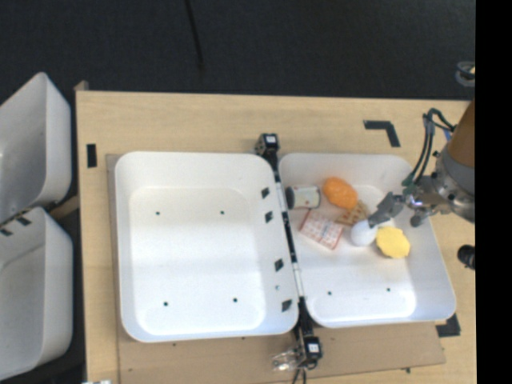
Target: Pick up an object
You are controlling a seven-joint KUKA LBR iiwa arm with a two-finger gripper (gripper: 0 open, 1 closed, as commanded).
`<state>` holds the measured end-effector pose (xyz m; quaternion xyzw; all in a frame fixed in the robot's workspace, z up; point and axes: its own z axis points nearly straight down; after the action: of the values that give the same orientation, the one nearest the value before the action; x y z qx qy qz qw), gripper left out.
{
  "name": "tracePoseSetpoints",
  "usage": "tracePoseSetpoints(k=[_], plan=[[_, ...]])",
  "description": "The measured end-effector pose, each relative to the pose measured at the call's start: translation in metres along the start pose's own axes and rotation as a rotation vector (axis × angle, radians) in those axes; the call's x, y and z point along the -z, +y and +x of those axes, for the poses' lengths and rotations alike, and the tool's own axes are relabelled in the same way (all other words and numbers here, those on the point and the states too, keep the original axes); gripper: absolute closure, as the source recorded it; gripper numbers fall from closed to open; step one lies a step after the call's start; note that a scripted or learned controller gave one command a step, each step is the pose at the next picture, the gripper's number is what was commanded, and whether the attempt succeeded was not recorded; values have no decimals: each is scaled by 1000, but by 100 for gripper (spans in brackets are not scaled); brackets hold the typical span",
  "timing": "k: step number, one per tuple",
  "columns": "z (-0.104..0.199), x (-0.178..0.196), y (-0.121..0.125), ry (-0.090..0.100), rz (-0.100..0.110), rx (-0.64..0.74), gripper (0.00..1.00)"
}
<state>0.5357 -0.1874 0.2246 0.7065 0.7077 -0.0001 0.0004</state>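
**Now the gripper hangs over the toys**

Down in the right bin (432, 294), the gripper (394, 206) has its two grey fingers spread a little, pinching nothing. Its arm (458, 166) leans in from the right. Just beside it sit a smooth white egg (362, 234), a round yellow lump (393, 242), an orange ball (340, 192) and a flat printed card (322, 231).

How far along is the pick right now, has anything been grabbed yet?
Done: the arm has reached into the right bin, its end effector low among the objects. In hand: nothing that can be seen; the orange object, white object, yellow object and patterned packet all lie on the bin floor. Left: close on one, likely the white or yellow one nearest, and lift it.
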Motion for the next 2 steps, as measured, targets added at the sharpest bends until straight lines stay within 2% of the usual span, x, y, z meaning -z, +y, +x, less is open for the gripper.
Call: tracePoseSetpoints(k=[1,2], plan=[[-43,-127,18,0,8,-4,0],[-43,-109,21,-1,-2,-4,100]])
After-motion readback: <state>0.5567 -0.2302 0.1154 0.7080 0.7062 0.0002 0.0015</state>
